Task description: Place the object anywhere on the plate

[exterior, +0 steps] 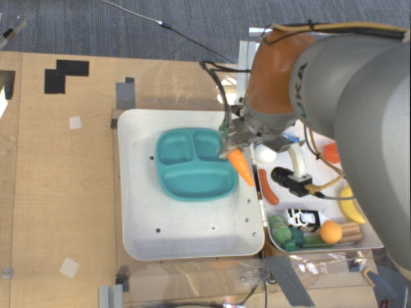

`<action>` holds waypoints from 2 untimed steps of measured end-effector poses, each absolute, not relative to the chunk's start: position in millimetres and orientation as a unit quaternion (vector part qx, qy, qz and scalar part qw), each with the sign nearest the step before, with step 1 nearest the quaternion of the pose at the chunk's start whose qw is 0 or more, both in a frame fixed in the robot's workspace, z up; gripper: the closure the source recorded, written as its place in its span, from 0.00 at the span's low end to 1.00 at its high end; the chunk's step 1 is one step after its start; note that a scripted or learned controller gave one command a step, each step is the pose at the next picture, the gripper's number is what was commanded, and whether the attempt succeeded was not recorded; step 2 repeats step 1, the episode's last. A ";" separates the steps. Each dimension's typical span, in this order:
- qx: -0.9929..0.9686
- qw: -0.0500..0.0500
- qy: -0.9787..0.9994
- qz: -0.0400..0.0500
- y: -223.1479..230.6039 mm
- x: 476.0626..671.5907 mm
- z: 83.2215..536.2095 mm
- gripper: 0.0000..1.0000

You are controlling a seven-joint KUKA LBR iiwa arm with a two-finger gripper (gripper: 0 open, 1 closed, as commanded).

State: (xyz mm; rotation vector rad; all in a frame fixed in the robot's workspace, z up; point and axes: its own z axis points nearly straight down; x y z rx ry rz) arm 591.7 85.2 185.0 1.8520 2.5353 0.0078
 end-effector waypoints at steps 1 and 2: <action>0.591 0.002 0.806 0.002 82.2 592.1 185.2 0.00; 0.591 0.002 0.806 0.002 82.2 592.1 185.2 0.00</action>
